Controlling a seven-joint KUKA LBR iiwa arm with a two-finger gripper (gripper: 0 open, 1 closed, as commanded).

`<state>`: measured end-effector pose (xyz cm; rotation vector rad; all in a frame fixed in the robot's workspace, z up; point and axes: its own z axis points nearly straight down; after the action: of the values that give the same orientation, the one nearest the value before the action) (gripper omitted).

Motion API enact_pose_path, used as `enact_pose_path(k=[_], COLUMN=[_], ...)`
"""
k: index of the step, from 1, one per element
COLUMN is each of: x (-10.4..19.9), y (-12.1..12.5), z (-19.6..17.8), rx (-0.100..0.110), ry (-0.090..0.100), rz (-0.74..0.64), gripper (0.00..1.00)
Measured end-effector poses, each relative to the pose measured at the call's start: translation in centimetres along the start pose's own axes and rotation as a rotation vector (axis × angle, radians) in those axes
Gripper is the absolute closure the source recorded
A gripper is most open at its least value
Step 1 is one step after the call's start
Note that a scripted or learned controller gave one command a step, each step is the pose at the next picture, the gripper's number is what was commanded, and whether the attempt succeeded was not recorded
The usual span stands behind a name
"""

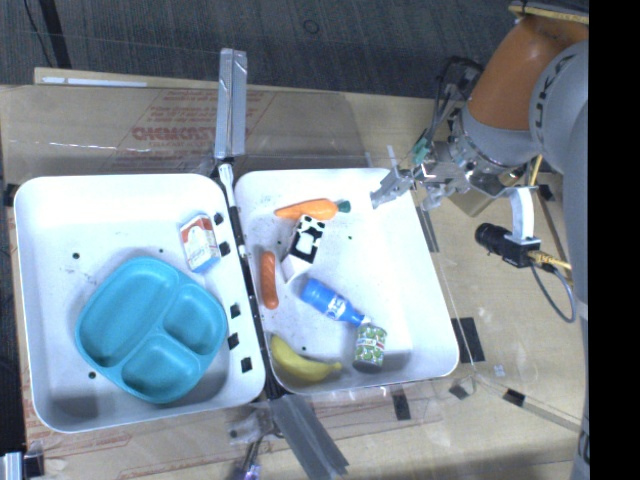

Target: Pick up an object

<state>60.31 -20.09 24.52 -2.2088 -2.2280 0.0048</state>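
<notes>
Carrot [306, 209]: lies on its side near the far wall of the right bin [425, 268], green tip pointing toward the arm's side; it is the object nearest the end effector.
Black-and-white box [307, 239]: just on the near side of the carrot, tilted, close to it; whether the two touch cannot be told.
Sausage [268, 279]: an orange-red stick lying lengthwise beside the right bin's left wall, to the near left of the carrot.
Blue bottle [331, 302]: on its side at the middle of the right bin, nearer the camera than the carrot, white cap end pointing toward the small can.
Small can [370, 346]: green-patterned, upright, just beyond the bottle's cap end, near the bin's front wall.
Banana [303, 365]: in the front left part of the right bin, beside the can, well apart from the carrot.
Right bin: holds all six of these objects.
End effector [392, 186]: over the far right rim of the right bin, to the right of the carrot and apart from it; nothing shows between its fingers, and whether they are spread or closed cannot be told.
Arm [525, 78]: grey with an orange band, reaching in from the right above the table [500, 298].
Left bin [50, 268]: beside the right bin, away from the carrot; holds a blue divided tray [150, 328] and a small red-and-white packet [200, 241] near its right wall.
</notes>
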Motion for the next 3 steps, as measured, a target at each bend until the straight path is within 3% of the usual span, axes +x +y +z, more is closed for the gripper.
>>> enact_pose_path(k=[1,2,3], x=[3.7,7.6,9.1], y=[0.1,3.7,6.0], z=[11.5,13.3,13.5], rx=[-0.003,-0.021,-0.012], ry=[-0.001,-0.016,-0.019], rz=[-0.209,-0.386,-0.731], gripper=[0.0,0.0,0.0])
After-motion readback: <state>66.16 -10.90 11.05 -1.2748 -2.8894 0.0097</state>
